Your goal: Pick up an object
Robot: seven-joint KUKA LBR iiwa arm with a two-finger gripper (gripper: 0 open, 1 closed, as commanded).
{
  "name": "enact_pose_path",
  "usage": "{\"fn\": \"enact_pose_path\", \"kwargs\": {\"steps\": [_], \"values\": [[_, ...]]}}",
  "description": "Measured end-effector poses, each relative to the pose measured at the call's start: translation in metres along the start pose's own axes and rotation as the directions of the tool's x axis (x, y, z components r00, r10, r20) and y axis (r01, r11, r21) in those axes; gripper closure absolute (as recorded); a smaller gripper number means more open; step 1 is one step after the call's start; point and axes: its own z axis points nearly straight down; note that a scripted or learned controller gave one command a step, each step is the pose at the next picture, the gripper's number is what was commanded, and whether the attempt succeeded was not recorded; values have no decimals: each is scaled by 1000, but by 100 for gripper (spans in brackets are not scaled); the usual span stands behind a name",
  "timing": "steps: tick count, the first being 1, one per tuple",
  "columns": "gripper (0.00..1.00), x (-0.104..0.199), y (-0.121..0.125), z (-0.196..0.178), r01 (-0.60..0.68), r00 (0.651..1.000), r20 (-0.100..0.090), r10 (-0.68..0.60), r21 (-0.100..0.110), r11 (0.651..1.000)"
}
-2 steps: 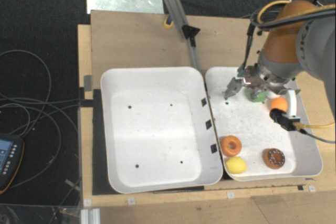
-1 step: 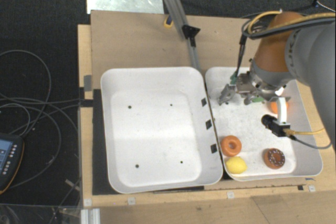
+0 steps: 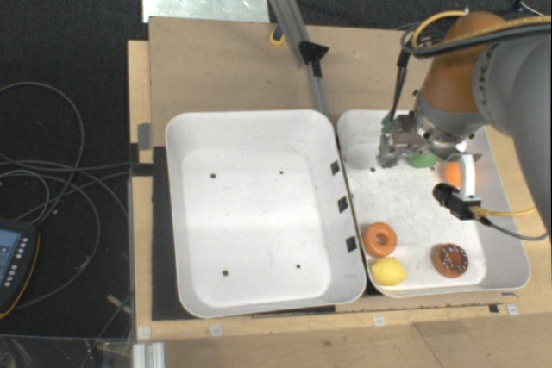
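Hanging low in the right bin beside a green thing, probably for a grab; pincer spread or pressed together impossible to tell.

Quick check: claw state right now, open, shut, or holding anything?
Claw: cannot be told from this view. It is low in the right bin, beside a green object; nothing is visibly held.

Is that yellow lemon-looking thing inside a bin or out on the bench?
Inside. The yellow lemon lies in the right bin, at its near-left corner, just below the orange doughnut.
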Motion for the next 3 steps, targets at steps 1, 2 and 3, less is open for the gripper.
{"fn": "enact_pose_path", "kwargs": {"steps": [1,2,3], "values": [[100,-5,-7,-58,-1,1000,1,1,-2,1000],[100,-5,-6,-70,1,1000,0,-1,1,1000],[100,34,-31,-73,8,1000,-2,-8,5,1000]]}}
